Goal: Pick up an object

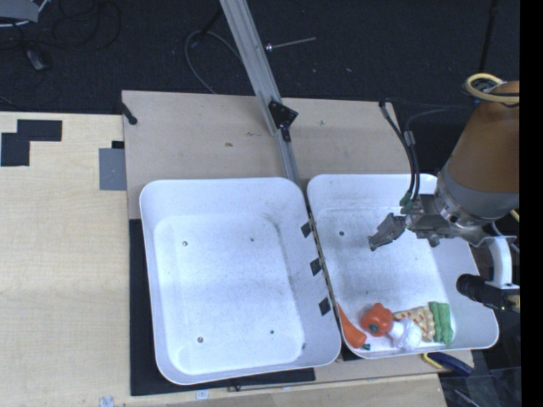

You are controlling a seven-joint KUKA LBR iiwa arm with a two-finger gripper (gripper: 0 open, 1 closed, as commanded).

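The pick looks barely begun. The gripper (383, 232) hangs over the bare middle of the right bin (373, 195), well apart from the small heap of objects in that bin's near corner: a red-orange round piece (377, 319), an orange strip (351, 330) along the wall beside it, something white (406, 336), a tan piece (419, 318) and a green piece (440, 321). Nothing lies between the fingers; from this slant they are a dark blur, so whether they stand wide or narrow I cannot tell. The left bin (170, 195) plays no part. Reaching the heap, closing on one item and lifting it all remain, as I judge it.
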